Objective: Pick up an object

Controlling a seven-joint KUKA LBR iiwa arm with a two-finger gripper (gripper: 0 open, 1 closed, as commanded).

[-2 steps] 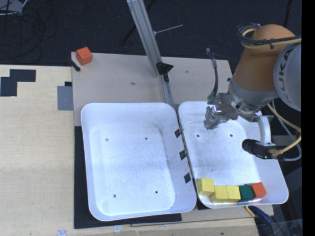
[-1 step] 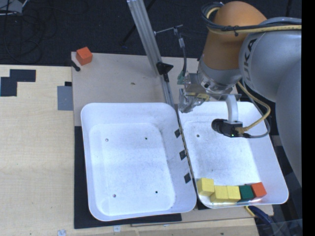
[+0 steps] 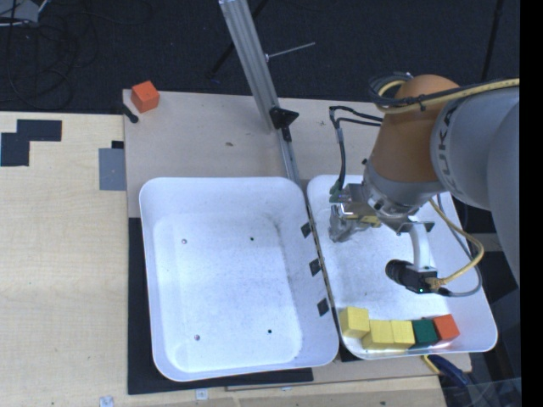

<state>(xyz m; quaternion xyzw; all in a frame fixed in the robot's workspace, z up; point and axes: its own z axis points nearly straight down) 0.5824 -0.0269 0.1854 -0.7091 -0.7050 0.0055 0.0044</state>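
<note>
The bench (image 3: 212, 138) is presenting a tan board surface, and a lighter wood-grain panel (image 3: 59, 253) is lying along its left side, carrying several grey and dark patches. A dark floor with loose cables is showing beyond the far edge. An orange cube (image 3: 145, 96) is sitting on the bench near its far left corner, well apart from both bins. A slanted aluminium rail (image 3: 254, 66) is rising from the bench between the bins toward the far side.

The left bin (image 3: 161, 202) is lying on a black mat. The right bin (image 3: 475, 333) is holding a row of blocks along its near wall: a yellow block (image 3: 355, 320), a second yellow block (image 3: 392, 334), a green block (image 3: 423, 332) and an orange-red block (image 3: 445, 327), each touching its neighbour.

The arm (image 3: 424, 142) is reaching over the right bin. The gripper (image 3: 343, 224) is hanging above the far part of that bin, well apart from the row of blocks. Its fingertips are appearing blurred and small; whether they are spread or closed cannot be determined. No block is visible between them.
</note>
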